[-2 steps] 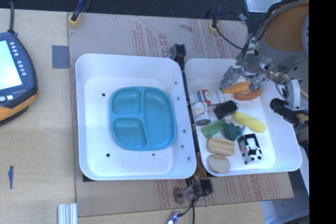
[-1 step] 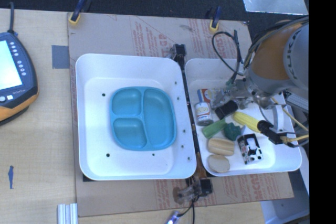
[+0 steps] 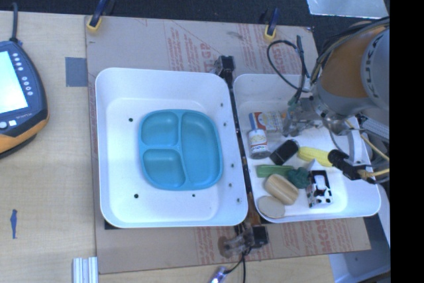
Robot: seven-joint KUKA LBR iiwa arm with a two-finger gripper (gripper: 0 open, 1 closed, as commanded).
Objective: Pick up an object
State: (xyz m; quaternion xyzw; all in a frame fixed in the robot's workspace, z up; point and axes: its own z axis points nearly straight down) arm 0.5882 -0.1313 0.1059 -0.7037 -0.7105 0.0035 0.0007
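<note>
Arm reaches in from right over the right bin (image 3: 371, 205); claw (image 3: 299, 117) hangs at the bin's far middle, finger state cannot be told; small jar (image 3: 257, 140) stands just left of claw, black cylinder (image 3: 284, 152) lies just near-left, long axis slanting; blue tray (image 3: 180, 148) sits in left bin (image 3: 112, 142)

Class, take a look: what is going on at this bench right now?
A robot arm reaches in over the right bin, which holds a jumble of small items, among them a small jar and a yellow piece. The gripper is low among them, with nothing visibly held. The left bin holds a blue divided plate.
</note>
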